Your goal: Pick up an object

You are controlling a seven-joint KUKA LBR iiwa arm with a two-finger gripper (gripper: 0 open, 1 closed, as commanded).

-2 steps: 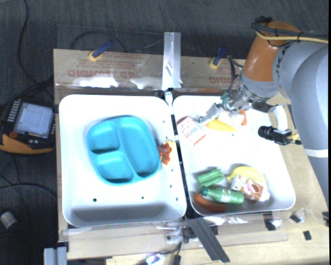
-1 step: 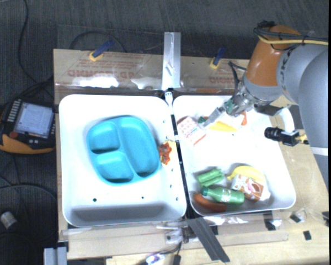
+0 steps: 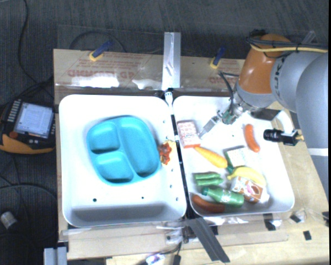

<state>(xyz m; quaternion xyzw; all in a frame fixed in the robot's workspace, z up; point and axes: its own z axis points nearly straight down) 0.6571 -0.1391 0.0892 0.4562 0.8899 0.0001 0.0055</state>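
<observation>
My gripper (image 3: pixel 212 124) hangs low over the far part of the right bin (image 3: pixel 284 173), just right of a pink and white packet (image 3: pixel 186 132). It touches none of the objects, as far as I can tell. Below it lie a yellow-orange corn-like piece (image 3: pixel 211 156), a red sausage (image 3: pixel 252 138), a green and white box (image 3: pixel 235 158), a banana (image 3: pixel 245 174), a small carton (image 3: pixel 254 190), green beans (image 3: pixel 208 178), a green bottle (image 3: pixel 225 196) and a dark red sausage (image 3: pixel 203 204).
The left bin (image 3: pixel 77 203) holds a blue divided tray (image 3: pixel 123 148). A small red-orange item (image 3: pixel 165 151) lies against the wall between the bins. The grey arm with its orange band (image 3: pixel 259 70) crosses the far right corner.
</observation>
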